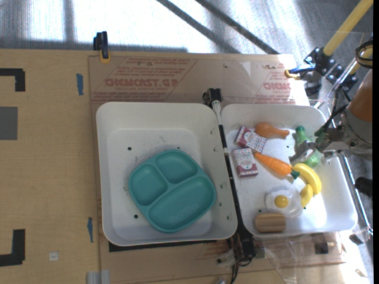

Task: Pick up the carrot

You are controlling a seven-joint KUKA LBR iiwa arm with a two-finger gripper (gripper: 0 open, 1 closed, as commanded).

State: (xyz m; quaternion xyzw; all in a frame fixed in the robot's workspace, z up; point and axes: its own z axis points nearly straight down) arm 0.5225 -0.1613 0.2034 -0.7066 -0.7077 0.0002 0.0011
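Lowest in the frame, a brown block (270,222) and fried egg (280,201) lie in the right bin (346,215), with the carrot (273,164) above them at centre, while the gripper (303,154), jaws parted and holding nothing, hovers just right of the carrot's leafy end beside the banana (309,178).

The bench (47,176) — brown, cardboard-faced — carries two shallow white bins side by side: the left bin (112,158) and the right bin (337,212), rims touching along the centre.
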